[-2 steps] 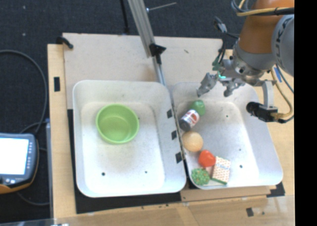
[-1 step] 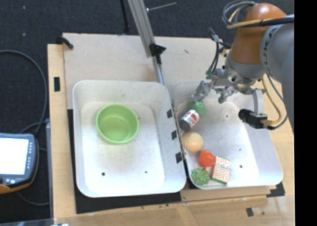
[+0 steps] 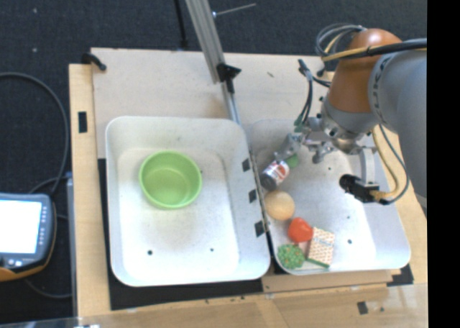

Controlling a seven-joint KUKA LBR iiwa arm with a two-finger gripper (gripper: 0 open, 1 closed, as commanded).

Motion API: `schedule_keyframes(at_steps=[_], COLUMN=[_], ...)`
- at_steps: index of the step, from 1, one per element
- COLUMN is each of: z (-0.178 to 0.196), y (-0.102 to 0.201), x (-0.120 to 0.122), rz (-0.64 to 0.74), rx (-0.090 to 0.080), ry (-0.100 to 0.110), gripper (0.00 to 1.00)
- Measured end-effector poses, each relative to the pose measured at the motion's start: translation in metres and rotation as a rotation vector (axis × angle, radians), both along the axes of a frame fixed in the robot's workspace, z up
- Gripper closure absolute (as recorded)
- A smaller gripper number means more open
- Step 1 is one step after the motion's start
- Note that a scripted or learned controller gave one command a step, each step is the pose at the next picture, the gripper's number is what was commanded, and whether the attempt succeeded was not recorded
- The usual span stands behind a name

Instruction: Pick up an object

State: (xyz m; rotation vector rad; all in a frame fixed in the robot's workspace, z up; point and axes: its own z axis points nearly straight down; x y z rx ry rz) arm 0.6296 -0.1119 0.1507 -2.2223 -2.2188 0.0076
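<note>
Tabletop (image 3: 158, 89) is carrying two bins; gripper (image 3: 310, 141), opening indiscernible, is hovering over the right bin (image 3: 381, 237), can (image 3: 275, 170) just left.

text: none legible | can (image 3: 275, 171) label: blurred; card (image 3: 320, 245) print: unreadable

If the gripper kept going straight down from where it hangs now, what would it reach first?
Probably the bare floor of the right bin: the gripper hangs over its upper part. The small can lies just to its left, likely outside that line, though depth is unclear from this slant.
</note>
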Motion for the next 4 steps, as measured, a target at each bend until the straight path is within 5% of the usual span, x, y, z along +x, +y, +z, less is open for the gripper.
schedule_keyframes(at_steps=[1,2,4], z=[-0.053,-0.038,0.088], y=[-0.002,-0.002,-0.016], x=[-0.001,0.001,-0.001], rz=[0.000,-0.005,0.002], rx=[0.000,0.002,0.001], ry=[-0.001,-0.008,-0.013], gripper=[0.00,1.00,1.00])
